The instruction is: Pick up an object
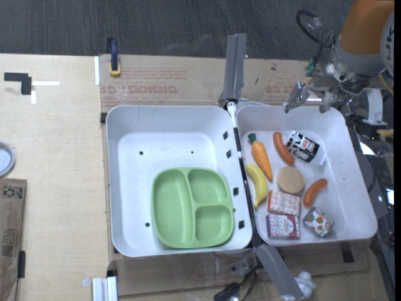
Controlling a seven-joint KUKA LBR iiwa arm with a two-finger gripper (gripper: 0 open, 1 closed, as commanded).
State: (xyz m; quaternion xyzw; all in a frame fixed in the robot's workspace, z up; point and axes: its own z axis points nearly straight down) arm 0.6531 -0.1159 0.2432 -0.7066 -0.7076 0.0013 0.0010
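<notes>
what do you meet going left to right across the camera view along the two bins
Green plastic divided tray → yellow toy banana → orange toy carrot with green top → round tan cookie-like disc → reddish toy sausage

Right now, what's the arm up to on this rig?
The gripper hangs open above the back rim of the right bin, with nothing between its fingers. All the toy food lies in that bin: carrot, banana, two sausages, a round cookie, small cartons. The left bin has a green divided plate. Nothing picked yet.
</notes>
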